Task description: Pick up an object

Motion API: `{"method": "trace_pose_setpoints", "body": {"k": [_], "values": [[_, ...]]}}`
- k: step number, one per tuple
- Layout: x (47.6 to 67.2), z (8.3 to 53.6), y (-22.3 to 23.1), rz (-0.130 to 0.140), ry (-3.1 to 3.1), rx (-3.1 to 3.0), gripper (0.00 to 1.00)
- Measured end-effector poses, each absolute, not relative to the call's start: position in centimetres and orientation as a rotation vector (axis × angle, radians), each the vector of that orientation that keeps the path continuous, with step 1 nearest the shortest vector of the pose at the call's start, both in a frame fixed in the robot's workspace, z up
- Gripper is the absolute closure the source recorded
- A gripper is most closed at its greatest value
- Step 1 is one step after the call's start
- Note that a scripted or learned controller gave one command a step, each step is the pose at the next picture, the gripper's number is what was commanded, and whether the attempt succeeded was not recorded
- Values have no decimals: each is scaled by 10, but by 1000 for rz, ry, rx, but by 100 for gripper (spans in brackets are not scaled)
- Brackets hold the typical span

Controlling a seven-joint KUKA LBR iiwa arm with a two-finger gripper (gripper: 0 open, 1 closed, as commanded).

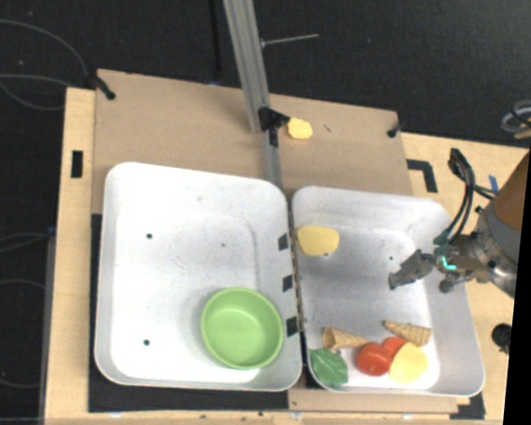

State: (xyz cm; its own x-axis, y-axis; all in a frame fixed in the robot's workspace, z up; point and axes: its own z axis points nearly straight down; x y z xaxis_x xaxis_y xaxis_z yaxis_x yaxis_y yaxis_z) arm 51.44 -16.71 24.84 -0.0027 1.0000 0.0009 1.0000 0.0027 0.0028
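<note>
My gripper (426, 274) hovers over the right side of the right bin (378, 219), its two dark fingers spread open with nothing between them. Below it, near the bin's front edge, lie a tan cone (408, 332), a second cone (342, 338), a red piece (374, 358), a pale yellow piece (409, 364) and a green leaf-shaped piece (329, 365). A yellow lump (318, 240) rests at the bin's left wall, well left of the gripper.
The left bin (171, 216) holds a green bowl (242, 327) near its front right corner. A small yellow piece (300, 128) lies on the brown board behind the bins, beside a slanted metal post (249, 54).
</note>
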Motion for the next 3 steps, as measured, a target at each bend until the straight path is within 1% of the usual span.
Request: {"method": "trace_pose_setpoints", "body": {"k": [1, 2, 3], "values": [[518, 188, -163, -6, 2221, 2225, 0], [514, 127, -171, -8, 2222, 2225, 0], [514, 100, -173, -3, 2217, 2223, 0]]}}
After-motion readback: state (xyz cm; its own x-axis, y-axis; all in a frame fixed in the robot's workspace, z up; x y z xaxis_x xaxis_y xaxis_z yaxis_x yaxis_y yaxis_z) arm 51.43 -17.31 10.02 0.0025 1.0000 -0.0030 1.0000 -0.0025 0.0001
